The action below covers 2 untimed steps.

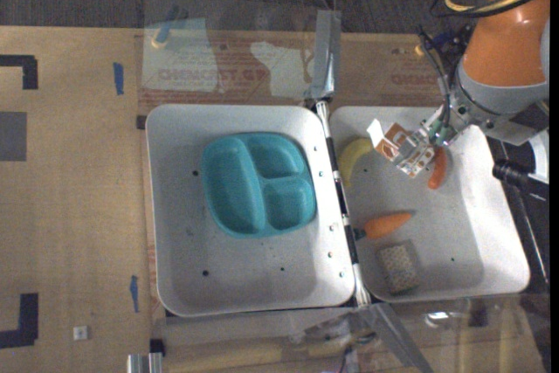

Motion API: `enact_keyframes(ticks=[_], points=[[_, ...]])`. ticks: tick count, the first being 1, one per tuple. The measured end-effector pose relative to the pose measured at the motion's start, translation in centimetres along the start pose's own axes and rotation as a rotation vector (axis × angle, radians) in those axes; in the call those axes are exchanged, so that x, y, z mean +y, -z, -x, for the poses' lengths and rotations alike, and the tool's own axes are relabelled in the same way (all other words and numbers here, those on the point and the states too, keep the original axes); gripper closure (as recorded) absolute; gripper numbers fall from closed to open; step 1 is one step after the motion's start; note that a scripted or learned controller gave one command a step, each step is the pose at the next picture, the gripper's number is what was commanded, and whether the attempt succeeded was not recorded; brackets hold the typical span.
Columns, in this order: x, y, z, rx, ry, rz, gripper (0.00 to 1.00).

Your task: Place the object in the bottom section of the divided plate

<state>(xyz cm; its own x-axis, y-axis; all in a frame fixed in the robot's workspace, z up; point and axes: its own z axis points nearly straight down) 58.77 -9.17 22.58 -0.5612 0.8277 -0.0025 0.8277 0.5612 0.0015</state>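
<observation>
the gripper (pixel 417 155) hung low over the right bin (pixel 489 262), in its upper middle part, with the grey and orange arm (pixel 507 39) rising behind it toward the upper right. its fingers were pale and blurred against the white floor, and i could not tell whether they were open or closed, or whether anything sat between them. a small white and orange tag or box (pixel 387 140) lay just to the left of the fingers, close enough that touching could not be ruled out. a small red-orange piece (pixel 437 170) lay just to the right of the fingers, tilted a little. a pale yellow rounded object (pixel 355 158) sat further left of the fingers, against the bin's left wall. below the fingers lay an orange carrot-like piece (pixel 387 224), lengthwise across the bin, and below that a tan speckled square (pixel 398 266). the teal divided plate (pixel 259 183) rested in the left bin (pixel 175 275), well left of the fingers, and its three sections showed only their teal floors.
</observation>
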Motion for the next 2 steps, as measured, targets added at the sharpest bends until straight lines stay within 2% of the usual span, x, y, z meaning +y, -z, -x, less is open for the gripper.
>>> enact_keyframes(ticks=[1,2], points=[[6.3,0.2,-7.8,0.000,-0.042,0.003,1.00],[13.6,0.8,-13.7,0.000,-0.100,0.002,1.00]])
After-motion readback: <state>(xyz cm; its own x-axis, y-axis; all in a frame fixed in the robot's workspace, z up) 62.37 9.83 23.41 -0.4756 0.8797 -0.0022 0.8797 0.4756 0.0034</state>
